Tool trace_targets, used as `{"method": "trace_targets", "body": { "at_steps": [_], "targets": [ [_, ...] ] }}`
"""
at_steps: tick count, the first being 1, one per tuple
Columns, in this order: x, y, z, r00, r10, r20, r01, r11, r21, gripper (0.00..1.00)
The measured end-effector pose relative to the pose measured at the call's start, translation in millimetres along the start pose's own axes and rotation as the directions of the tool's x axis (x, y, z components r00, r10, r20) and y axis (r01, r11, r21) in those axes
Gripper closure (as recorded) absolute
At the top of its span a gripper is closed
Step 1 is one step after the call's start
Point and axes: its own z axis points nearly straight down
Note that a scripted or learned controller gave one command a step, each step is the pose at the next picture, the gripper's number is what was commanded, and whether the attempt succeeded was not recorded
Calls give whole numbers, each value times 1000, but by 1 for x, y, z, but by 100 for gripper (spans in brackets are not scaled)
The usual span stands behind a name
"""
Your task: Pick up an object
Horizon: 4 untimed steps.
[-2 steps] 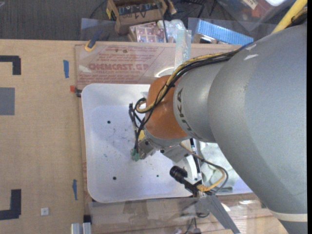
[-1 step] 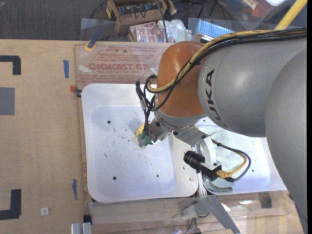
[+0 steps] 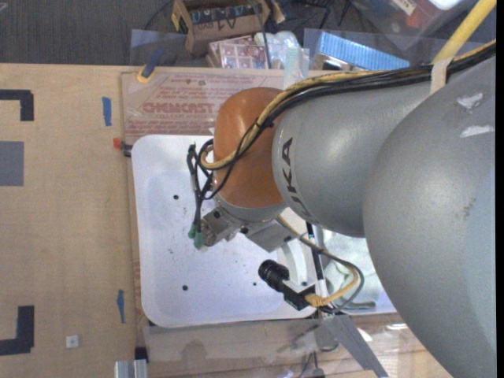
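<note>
Object not identifiable; my arm (image 3: 331, 172) covers bin (image 3: 157, 211) centre. Gripper (image 3: 197, 239) state: cannot tell. Risk: empty grasp, nothing visible beneath it.

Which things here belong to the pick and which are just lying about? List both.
Job: tool, over the white bin; grey arm.
Lying about: Chemcast sheet behind the bin; blue tape on the bench; boxes beyond.
</note>
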Motion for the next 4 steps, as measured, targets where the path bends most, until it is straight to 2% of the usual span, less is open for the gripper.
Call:
{"method": "trace_targets", "body": {
  "at_steps": [1,2,3,4],
  "targets": [
    [-1,-15,97,997,73,0,-73,997,-17,100],
    [-2,-15,87,997,76,1,-76,997,-19,100],
    [-41,12,97,999,-34,1,34,999,-17,100],
    [-42,13,86,999,-33,3,33,999,-21,100]
  ]
}}
